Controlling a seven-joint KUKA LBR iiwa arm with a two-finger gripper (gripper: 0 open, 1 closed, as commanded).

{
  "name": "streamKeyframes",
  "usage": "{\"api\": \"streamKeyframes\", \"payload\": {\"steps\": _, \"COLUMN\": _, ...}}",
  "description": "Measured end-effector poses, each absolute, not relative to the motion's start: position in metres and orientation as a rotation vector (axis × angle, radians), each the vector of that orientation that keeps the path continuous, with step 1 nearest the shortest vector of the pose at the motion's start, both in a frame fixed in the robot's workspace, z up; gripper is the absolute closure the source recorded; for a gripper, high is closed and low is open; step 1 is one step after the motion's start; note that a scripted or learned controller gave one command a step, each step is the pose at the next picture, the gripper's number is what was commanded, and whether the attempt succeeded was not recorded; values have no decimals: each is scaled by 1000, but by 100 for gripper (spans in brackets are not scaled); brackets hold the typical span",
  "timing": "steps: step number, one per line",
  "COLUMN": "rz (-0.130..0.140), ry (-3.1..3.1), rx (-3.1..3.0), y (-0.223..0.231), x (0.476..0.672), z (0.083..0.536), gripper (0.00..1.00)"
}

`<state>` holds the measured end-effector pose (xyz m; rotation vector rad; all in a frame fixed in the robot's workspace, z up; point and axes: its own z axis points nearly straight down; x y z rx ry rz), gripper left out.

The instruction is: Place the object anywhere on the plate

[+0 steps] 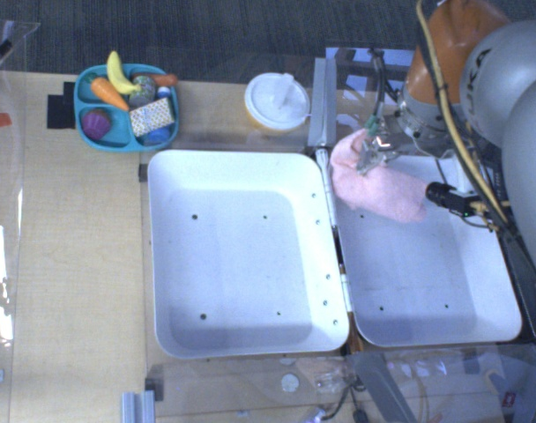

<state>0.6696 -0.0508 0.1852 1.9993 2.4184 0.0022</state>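
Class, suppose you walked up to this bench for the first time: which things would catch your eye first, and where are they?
The pink cloth stands out most, draped over the far left corner of the right bin, with the hand right at its top. Next comes the blue tray of colourful toy food on the bench beyond the left bin, far left. A round white lid sits between tray and arm.

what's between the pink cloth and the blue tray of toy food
In the camera view, a white lidded cup stands on the bench between the pink cloth and the blue tray, just above the left bin's top rim.
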Motion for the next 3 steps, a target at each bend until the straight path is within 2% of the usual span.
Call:
{"api": "streamKeyframes", "payload": {"steps": 1, "rz": 4, "ry": 2427, "rx": 1989, "y": -49, "x": 671, "z": 226, "gripper": 100}}
{"api": "streamKeyframes", "payload": {"steps": 3, "rz": 4, "ry": 3014, "rx": 873, "y": 54, "x": 656, "z": 228, "gripper": 100}}
